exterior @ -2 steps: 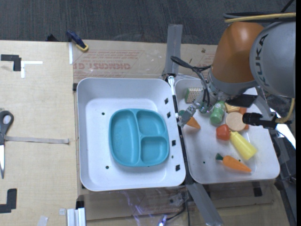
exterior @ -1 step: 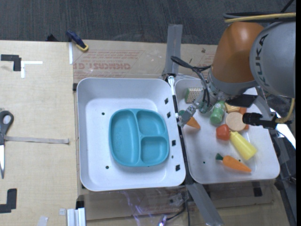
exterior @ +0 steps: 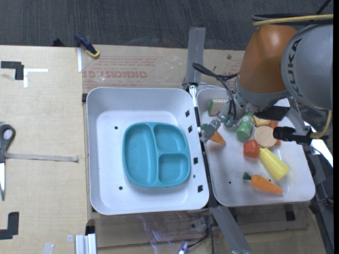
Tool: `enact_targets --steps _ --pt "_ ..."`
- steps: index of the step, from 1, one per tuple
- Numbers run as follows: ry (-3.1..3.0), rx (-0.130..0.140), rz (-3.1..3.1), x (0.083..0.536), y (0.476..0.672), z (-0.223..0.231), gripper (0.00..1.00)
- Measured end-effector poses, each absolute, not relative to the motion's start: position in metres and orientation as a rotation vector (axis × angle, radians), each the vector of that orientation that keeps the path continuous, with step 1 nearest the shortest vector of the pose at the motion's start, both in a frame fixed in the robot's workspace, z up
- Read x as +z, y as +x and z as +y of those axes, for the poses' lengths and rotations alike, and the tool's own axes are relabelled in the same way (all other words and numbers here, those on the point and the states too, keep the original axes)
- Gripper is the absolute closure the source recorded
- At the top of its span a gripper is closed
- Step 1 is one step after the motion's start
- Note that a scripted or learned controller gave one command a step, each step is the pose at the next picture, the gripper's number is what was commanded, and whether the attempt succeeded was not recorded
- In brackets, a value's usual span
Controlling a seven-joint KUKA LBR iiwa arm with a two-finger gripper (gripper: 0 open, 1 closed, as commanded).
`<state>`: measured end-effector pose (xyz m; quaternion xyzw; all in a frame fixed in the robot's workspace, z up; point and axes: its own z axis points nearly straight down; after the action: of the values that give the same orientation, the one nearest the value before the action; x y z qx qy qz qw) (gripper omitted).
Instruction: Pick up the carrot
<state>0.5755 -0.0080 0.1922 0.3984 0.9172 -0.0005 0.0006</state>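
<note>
Carrot [exterior: 264,184] loose at right bin's [exterior: 296,194] front; pincer [exterior: 213,127] state unclear; "KUKA" on arm [exterior: 312,62].

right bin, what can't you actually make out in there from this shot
- Gripper: small and partly under the arm's wrist in the camera view, so its finger state is unreadable.
- Orange piece by the gripper: too small to identify, or to tell whether it is touched.
- Back of the right bin: covered by the arm.
- Green item: partly masked by cables.
- Carrot: fully visible, near the front rim.
</note>
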Motion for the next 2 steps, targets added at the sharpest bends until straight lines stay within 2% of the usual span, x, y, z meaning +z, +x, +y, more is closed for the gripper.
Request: enact_targets --steps 2 --pt "1.251 -0.002 2.88 0.1922 0.5755 -0.008 0.0"
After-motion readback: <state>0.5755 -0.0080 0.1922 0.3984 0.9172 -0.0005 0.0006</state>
